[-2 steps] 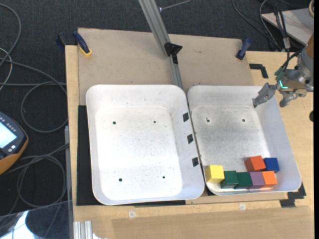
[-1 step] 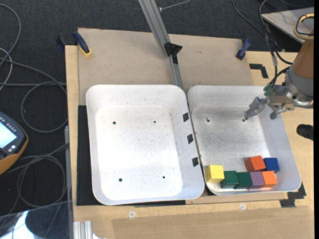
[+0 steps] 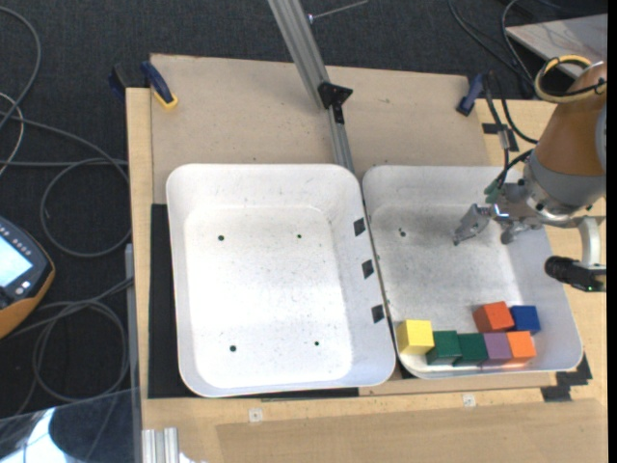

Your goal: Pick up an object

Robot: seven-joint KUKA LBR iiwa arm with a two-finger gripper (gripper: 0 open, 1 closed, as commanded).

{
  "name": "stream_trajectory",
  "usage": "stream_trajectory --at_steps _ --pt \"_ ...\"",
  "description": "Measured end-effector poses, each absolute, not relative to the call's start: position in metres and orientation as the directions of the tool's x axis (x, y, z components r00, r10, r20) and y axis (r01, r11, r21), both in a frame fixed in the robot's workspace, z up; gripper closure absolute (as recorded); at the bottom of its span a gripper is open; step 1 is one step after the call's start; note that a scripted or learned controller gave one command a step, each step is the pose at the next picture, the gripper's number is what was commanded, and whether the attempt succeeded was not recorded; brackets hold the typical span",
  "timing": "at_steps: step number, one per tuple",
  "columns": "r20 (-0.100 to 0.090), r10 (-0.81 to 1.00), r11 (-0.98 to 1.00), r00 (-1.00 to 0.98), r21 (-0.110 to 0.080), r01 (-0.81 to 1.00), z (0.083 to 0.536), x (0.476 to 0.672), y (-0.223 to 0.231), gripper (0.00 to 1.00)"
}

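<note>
Your end effector [image 3: 479,224] hangs over the right bin [image 3: 424,258]; whether it is spread or pressed together, you cannot tell. Below it, at that bin's near edge, cluster the yellow block [image 3: 416,335], green blocks [image 3: 457,346], purple block [image 3: 497,346], orange blocks [image 3: 506,329] and blue block [image 3: 525,317]. The left bin [image 3: 265,273] lies beyond, well apart.

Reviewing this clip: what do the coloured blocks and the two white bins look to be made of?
The coloured blocks look like painted wood or solid plastic: flat opaque colours, crisp edges, no shine. The right bin and left bin look like thin moulded plastic, matte white with rounded corners and dark scuff specks. Neither is certain from this view.
</note>
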State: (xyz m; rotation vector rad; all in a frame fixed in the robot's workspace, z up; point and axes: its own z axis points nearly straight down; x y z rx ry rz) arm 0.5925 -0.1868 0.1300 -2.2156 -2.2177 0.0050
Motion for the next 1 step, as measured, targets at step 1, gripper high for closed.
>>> stream_trajectory --at_steps 1 --pt "0.001 1.0 0.001 -0.001 -0.005 1.0 0.0975 0.5918 -0.1862 0.0"
